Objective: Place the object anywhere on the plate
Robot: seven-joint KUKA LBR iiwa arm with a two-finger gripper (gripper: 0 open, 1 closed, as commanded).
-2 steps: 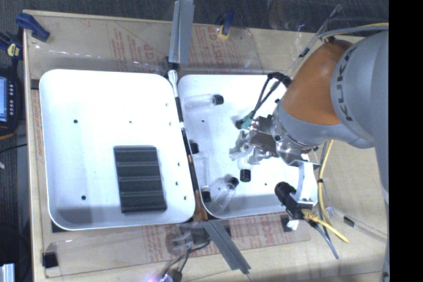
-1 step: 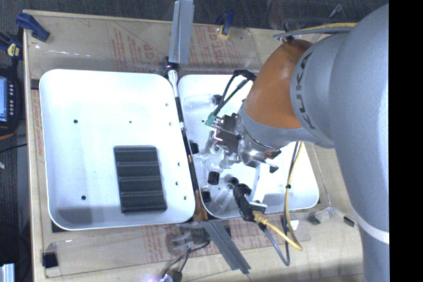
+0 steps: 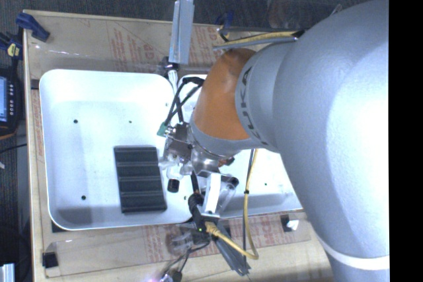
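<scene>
A dark ribbed rectangular plate (image 3: 139, 179) lies flat in the left white bin (image 3: 86, 122), near its front right corner. My gripper (image 3: 176, 165) hangs below the orange-banded wrist (image 3: 221, 102), over the strip between the two bins and just right of the plate's right edge. The wrist body and cables hide what is under the gripper. I cannot make out any loose object between the plate and the gripper.
The grey arm covers most of the right bin (image 3: 271, 198); a strip of its front rim shows. A metal bar (image 3: 182, 30) stands behind the bins. A blue clamp (image 3: 30, 24) sits at the bench's far left corner. Cables (image 3: 211, 238) trail over the front edge.
</scene>
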